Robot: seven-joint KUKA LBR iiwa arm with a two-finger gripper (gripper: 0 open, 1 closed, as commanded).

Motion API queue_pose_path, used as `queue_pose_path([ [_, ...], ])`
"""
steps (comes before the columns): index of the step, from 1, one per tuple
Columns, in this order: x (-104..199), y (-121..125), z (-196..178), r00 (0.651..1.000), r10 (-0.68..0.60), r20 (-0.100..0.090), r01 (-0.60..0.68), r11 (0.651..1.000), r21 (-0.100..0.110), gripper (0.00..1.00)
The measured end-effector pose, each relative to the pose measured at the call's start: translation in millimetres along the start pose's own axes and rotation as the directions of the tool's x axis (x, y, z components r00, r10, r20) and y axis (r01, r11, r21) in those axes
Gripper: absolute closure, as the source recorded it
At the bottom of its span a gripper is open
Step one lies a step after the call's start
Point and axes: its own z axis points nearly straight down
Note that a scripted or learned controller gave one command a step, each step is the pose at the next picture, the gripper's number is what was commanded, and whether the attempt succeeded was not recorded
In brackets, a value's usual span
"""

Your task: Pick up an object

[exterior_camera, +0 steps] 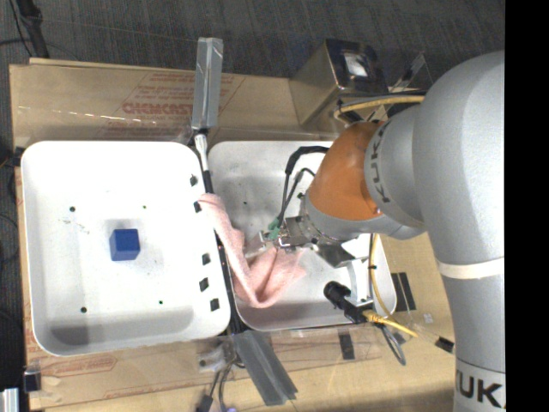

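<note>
While the gripper [276, 240] is hanging low over the right bin [257, 157], finger state hidden, it is sitting at three o'clock of the pink cloth [257, 277], likely lining up a grab.

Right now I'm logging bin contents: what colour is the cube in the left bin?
Blue; the cube shows clearly in the camera view.

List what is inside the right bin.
A pink cloth lies in the right bin, one end draped over its left rim. The end effector and arm cover the bin's right part.
</note>
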Motion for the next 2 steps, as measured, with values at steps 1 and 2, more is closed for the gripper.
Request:
queue_pose_path([
  [1,-0.4,0.1,-9.3,1.000,-0.005,0.001,0.005,1.000,0.002,1.00],
  [2,29.1,64.9,-100.3,0.997,-0.081,0.000,0.081,0.997,0.001,1.00],
])
